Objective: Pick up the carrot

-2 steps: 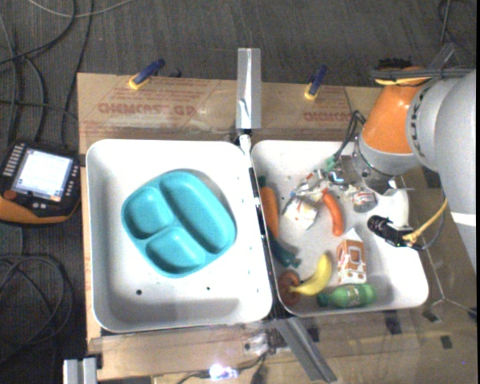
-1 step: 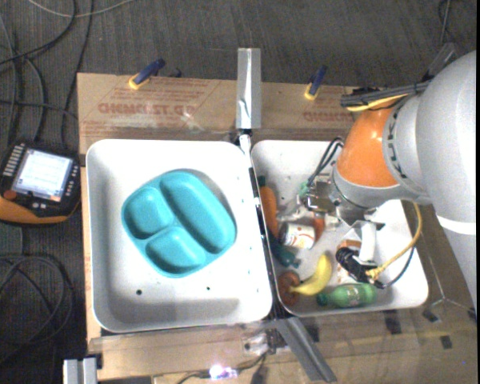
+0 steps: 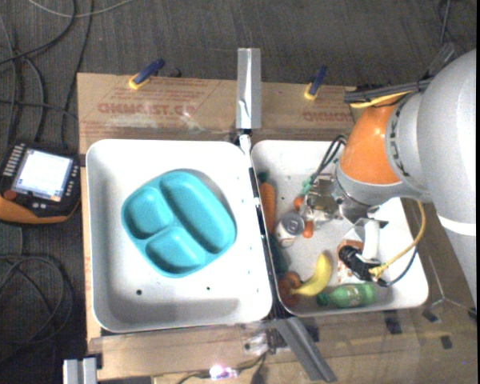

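Here, in the camera view, the long orange carrot (image 3: 268, 201) lies against the left wall of the right white bin (image 3: 416, 290), lengthwise from twelve to six o'clock. The grey arm's gripper (image 3: 314, 206) hangs at the carrot's three o'clock, near a small grey can (image 3: 289, 228); whether it is released or clenched I cannot tell. A yellow banana (image 3: 319, 275) and green bottle (image 3: 348, 296) sit at six o'clock, and the left white bin (image 3: 112, 294) holds a blue divided tray (image 3: 178, 221).

Turquoise divided tray (image 3: 179, 222) in the left white bin (image 3: 104, 238); in the right white bin (image 3: 412, 282), orange carrot (image 3: 268, 202) along its left wall, yellow banana (image 3: 318, 275) and green bottle (image 3: 346, 296) near its front edge.
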`<state>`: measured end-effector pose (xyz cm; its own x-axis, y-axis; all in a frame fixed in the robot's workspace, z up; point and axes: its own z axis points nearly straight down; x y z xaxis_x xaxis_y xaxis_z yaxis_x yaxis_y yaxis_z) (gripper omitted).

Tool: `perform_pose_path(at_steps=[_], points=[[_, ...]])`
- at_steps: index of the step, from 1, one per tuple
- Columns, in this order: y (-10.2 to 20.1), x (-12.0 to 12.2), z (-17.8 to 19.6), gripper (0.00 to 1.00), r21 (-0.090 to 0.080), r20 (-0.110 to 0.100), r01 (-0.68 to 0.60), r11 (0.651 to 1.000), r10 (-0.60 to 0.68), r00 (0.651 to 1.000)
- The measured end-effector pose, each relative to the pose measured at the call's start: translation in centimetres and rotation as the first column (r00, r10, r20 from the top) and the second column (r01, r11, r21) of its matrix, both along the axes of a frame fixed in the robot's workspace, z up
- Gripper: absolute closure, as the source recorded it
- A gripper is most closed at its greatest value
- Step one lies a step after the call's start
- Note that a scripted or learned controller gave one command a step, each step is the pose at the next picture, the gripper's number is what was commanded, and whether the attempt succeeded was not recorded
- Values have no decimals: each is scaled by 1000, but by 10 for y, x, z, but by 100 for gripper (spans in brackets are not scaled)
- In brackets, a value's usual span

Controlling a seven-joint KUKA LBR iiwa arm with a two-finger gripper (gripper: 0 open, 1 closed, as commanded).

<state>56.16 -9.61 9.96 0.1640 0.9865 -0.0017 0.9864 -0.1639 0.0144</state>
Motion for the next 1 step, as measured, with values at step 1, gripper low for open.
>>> perform_pose_path(at_steps=[1], points=[[75,-18,83,100,5,-18,-70,998,70,997]])
